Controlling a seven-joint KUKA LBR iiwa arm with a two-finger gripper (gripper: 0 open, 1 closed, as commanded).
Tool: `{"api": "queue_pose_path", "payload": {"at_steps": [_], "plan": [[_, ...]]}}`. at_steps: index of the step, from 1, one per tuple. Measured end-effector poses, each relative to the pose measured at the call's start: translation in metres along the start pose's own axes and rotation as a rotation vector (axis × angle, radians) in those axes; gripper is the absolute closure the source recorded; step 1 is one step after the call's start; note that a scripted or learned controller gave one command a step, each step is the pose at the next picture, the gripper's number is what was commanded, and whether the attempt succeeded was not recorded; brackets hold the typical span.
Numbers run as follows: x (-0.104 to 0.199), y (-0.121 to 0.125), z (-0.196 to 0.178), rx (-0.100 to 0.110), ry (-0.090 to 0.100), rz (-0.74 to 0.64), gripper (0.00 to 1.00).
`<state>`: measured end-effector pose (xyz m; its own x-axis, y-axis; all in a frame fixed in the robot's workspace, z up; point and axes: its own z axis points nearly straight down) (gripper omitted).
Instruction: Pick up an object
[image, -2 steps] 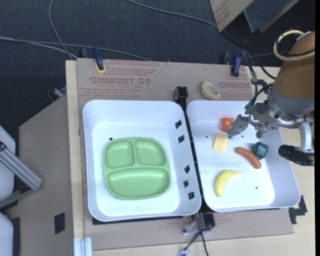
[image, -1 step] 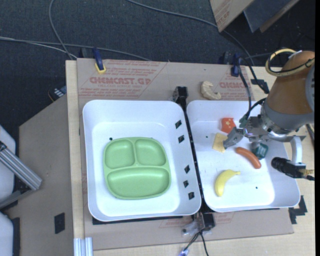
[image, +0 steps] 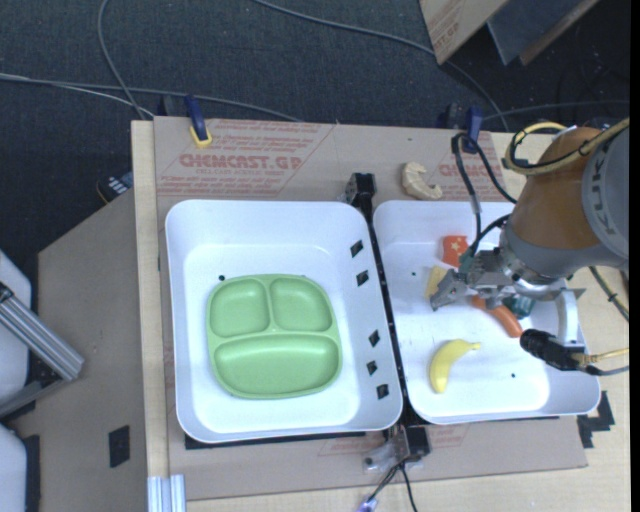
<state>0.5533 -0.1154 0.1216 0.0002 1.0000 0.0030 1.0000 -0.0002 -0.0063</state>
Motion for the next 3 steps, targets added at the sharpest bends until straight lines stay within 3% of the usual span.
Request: {"api": "queue_pose_path", "payload": {"at_steps": [1,3], "plan": [[-0.001,0.001,-0.014,-0.006,-0.001,0.001,1.0],[0.001,0.009,-0.132,-0.014,-0.004,-0.002,1.0]]}}
